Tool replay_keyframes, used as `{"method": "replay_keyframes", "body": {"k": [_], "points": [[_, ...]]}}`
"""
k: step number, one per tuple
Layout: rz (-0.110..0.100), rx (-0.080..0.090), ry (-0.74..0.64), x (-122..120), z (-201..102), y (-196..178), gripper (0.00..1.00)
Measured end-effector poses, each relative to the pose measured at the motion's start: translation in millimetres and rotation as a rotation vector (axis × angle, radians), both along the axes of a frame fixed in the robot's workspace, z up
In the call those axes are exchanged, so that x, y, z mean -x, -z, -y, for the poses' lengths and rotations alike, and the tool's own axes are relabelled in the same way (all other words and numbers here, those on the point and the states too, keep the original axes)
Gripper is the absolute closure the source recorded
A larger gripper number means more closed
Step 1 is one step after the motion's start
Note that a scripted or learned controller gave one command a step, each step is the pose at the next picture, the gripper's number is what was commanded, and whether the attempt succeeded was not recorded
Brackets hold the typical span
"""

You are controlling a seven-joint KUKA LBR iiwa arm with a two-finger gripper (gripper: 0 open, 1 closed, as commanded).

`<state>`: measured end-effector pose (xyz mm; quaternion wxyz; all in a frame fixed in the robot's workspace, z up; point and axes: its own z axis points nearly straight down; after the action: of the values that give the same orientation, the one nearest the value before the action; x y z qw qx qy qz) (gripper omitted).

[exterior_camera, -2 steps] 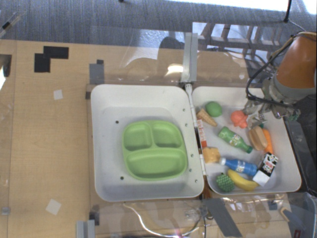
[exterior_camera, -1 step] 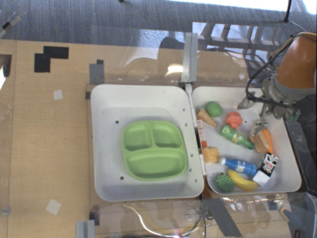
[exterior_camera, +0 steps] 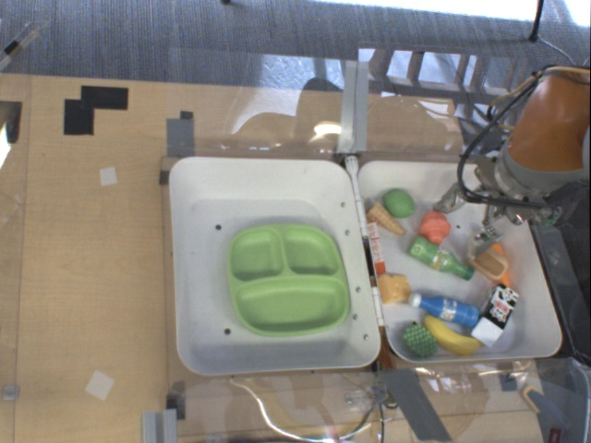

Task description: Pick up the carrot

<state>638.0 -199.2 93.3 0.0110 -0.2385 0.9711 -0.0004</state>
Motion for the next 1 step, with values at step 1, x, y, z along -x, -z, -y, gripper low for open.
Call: {"method": "replay_keyframes", "body": {"k": [1], "points": [[0.005,-0.001,-0.324,-18.3,-6.5,-0.5,0.00]]}}
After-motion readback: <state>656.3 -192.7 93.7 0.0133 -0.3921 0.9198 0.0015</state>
